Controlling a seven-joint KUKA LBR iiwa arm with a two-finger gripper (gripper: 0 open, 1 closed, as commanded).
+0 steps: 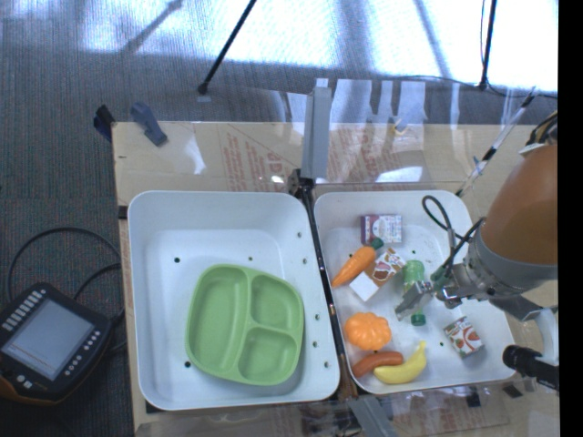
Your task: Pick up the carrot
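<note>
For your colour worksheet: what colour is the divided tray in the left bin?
Light green. The divided tray shows best in the camera view, lying in the white left bin.

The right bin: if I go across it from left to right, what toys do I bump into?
Carrot → green bottle → little red and white carton. All lie in the right bin. I left out the toys bunched too closely to order.
</note>
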